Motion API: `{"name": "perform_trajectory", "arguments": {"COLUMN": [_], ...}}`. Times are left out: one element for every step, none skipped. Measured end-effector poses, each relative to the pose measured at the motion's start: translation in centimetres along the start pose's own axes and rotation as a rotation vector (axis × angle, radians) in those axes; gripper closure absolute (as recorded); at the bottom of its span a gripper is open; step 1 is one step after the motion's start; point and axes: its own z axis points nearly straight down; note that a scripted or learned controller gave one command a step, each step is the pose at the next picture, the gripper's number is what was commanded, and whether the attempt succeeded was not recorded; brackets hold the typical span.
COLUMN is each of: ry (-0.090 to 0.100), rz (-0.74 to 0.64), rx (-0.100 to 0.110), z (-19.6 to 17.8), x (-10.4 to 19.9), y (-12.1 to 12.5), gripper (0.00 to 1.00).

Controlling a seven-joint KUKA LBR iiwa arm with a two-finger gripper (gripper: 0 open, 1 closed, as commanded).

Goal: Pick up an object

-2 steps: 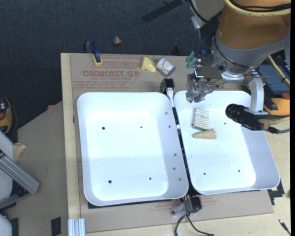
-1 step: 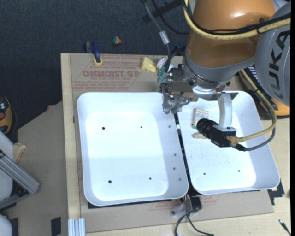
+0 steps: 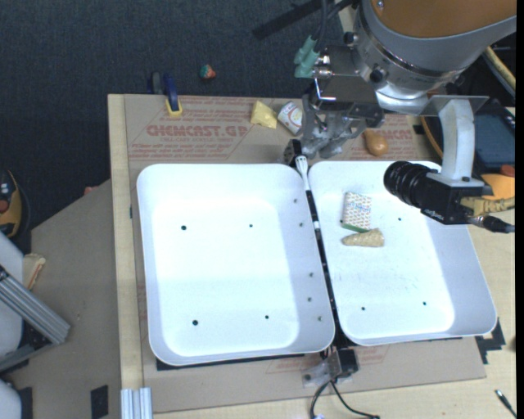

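Note:
In the right bin (image 3: 442,286), near its back left, lies a small white packet with a green and red pattern (image 3: 356,210). A beige, cone-like piece (image 3: 363,238) lies just in front of it, nearly touching. My gripper (image 3: 327,141) hangs over the back rim where the two bins meet, behind and left of the packet and apart from both objects. The grey arm with its orange band (image 3: 434,16) comes in from the upper right. The left bin (image 3: 221,262) shows a bare white floor with dark dots.
Behind the bins, the cardboard carries a yellow wedge (image 3: 264,115), a white and red item (image 3: 288,117) and a brown lump (image 3: 376,143). A black cylinder on a white bracket (image 3: 422,188) overhangs the right bin's back right. A blue and yellow clamp (image 3: 171,94) sits at the back left.

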Motion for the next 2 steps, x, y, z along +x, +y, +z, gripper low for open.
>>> {"name": "perform_trajectory", "arguments": {"ry": [-0.011, -0.014], "rz": [0.000, 0.010], "rx": [0.029, 0.032], "z": [11.5, 27.3], "x": [6.9, 6.3], "y": [-0.6, 2.3], "gripper": [1.00, 1.00]}}
